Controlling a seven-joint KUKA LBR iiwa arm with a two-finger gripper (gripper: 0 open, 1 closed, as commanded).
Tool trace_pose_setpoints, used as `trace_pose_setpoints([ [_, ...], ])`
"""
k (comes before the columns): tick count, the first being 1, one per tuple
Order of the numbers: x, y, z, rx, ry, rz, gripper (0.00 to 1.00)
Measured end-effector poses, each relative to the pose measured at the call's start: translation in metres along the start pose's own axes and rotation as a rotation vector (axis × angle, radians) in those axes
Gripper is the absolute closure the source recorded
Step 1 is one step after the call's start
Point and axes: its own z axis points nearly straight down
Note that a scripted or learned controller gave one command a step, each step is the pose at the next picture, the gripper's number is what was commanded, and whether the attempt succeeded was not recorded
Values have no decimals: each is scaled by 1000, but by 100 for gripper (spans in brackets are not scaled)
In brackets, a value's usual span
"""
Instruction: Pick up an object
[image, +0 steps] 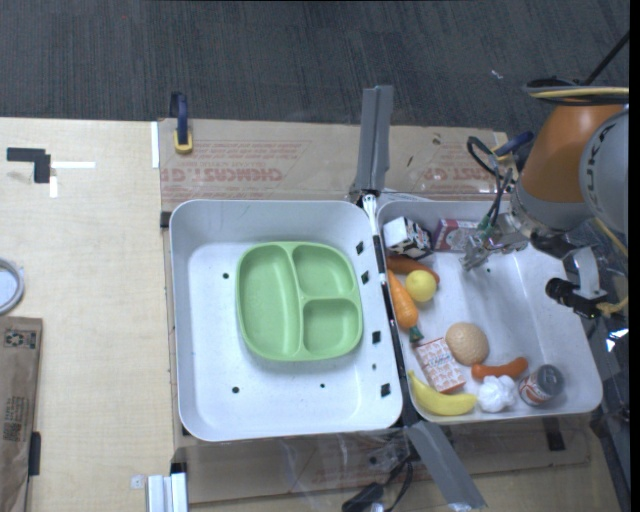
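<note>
The end effector (478, 255) hovers over the right bin's (575, 335) upper part (finger state cannot be told); it should centre over the lemon (421, 286) before descending.

grey arm (575, 165) low, gripper (487, 245) down

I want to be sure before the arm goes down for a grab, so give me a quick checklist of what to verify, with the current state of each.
1. Objects available in the right bin: ok; banana, lemon, brown ball.
2. Claw over the right bin: ok, at its upper part.
3. Claw carrying nothing: cannot tell.
4. Target directly beneath the claw: not ok; bare bin floor there.
5. Items separated for a clean grab: not ok; most crowd together along the left and lower edges.
6. Green tray out of the way: ok, in the left bin.
</note>
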Motion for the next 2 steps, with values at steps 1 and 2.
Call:
trace_pose_setpoints([
  [1,31,-1,0,2,1,-67,100],
  [2,-40,-22,-123,0,-2,-141,100],
])
